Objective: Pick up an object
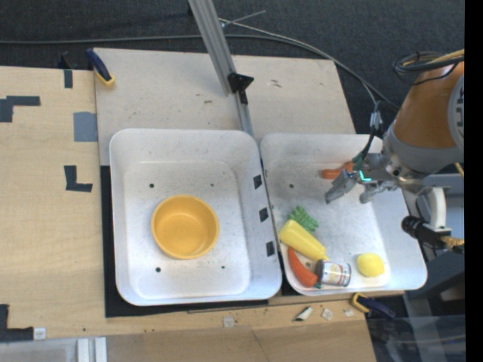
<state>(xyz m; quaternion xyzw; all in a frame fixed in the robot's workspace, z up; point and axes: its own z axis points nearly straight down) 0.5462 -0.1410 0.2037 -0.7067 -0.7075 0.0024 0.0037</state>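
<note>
Table's right bin [392, 225]: my pincer [353, 189] open, empty, over bare floor; closing now grabs nothing, corn [302, 240] well apart.

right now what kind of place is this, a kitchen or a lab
Likely a robot lab bench, not a kitchen: two white bins on taped plywood, toy food like a corn cob, and a robot hand hanging above one bin.

The gripper [353, 189] partly hides an orange object [330, 174]
</note>
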